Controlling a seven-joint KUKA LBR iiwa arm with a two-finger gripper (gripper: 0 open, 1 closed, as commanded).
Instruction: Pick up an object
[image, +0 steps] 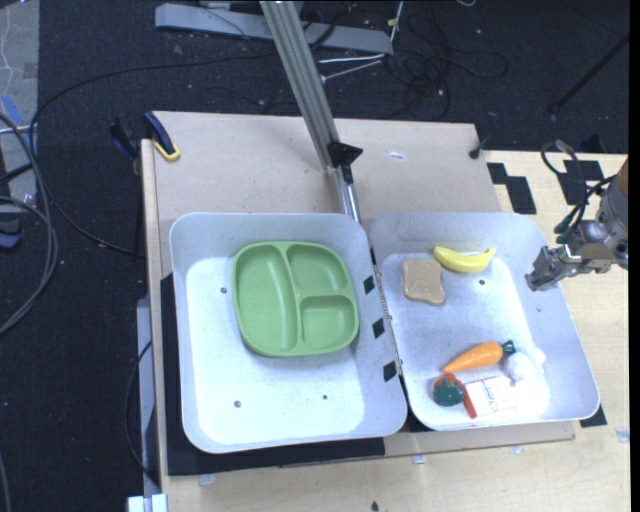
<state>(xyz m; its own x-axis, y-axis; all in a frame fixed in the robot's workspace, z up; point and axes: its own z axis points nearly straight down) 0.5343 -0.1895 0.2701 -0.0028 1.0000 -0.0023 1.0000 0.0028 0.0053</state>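
The left bin (200, 400) holds a green tray (296, 297) with three compartments. In the right bin (560, 340) lie a tan bread slice (423, 282), a yellow banana (464, 259) (curved, dark at one tip), an orange carrot (475, 356) with a green top, and a red-and-white box (490, 397) at lower right. The gripper (545, 272) hovers at the bin's right rim; cannot tell how its claw stands.

Tan bench (260, 165) bearing two white bins (275, 400), side by side.

Green divided plate (296, 298) in left bin (200, 400)
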